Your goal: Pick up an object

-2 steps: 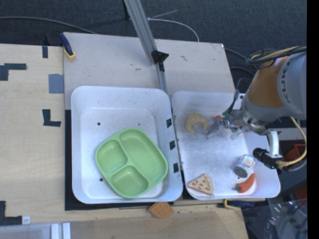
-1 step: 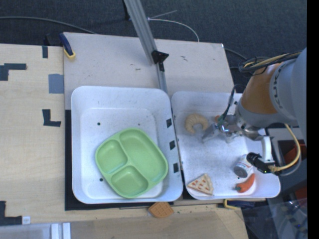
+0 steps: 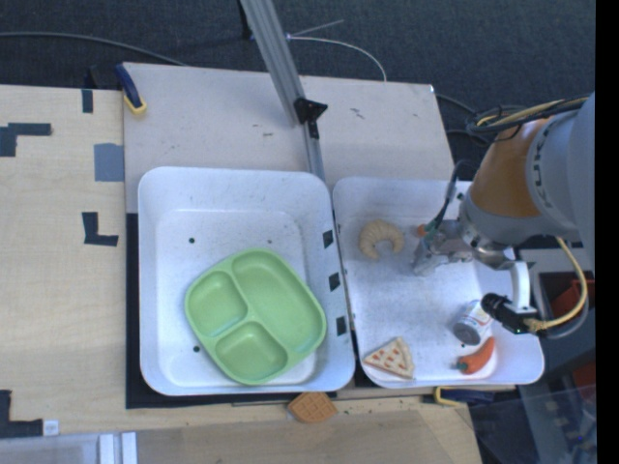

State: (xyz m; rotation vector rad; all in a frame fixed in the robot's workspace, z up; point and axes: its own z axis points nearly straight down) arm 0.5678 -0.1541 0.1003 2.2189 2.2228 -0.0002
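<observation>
While the pincer hovers, state unclear, the croissant lies just left.

Light-green 3-compartment plastic tray in left white bin, lower centre. Round tan waffle cookie on bench, bottom edge.

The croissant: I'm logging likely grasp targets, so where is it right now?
The croissant lies in the right bin, toward its upper left, just left of the gripper and well above the pizza slice.
</observation>
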